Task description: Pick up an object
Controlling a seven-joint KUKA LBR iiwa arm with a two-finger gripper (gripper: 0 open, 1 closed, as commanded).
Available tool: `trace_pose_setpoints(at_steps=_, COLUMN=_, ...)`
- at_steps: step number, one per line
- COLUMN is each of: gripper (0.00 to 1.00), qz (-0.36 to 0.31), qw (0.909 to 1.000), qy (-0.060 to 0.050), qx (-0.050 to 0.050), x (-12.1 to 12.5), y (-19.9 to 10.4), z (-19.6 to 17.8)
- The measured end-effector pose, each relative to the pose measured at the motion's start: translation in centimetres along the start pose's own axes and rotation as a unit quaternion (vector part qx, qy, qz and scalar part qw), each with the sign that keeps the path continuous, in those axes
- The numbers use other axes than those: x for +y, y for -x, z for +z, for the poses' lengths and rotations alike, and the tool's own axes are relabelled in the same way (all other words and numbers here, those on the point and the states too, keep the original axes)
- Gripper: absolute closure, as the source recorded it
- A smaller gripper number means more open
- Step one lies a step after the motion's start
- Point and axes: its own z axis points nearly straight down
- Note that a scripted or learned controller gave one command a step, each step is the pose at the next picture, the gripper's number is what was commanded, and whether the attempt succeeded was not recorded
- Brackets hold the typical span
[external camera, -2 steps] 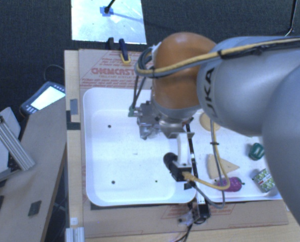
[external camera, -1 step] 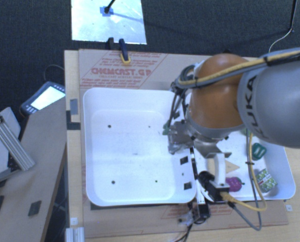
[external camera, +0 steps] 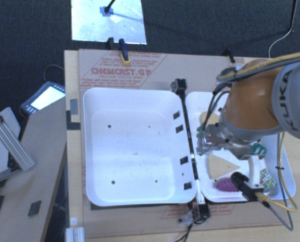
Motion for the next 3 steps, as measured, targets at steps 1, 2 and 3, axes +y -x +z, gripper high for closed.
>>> trace_pose_setpoints(at_steps=1, gripper=1.0, qz=-0.009, qw=0.9999, qy=0.006, qx=0.003, x=0.1, y=-5.1, z=-10.4)
trace_pose_setpoints(at_steps=2, gripper=1.0, qz=-0.008, qw=0.9999, qy=0.011, qx=0.004, x=2.9, y=-8.0, z=-28.2)
trace_pose_setpoints(at_steps=3, gripper=1.0, qz=-0.001, qw=1.0, qy=-0.008, qx=0.0, x=-0.3, y=-1.8, z=-9.9)
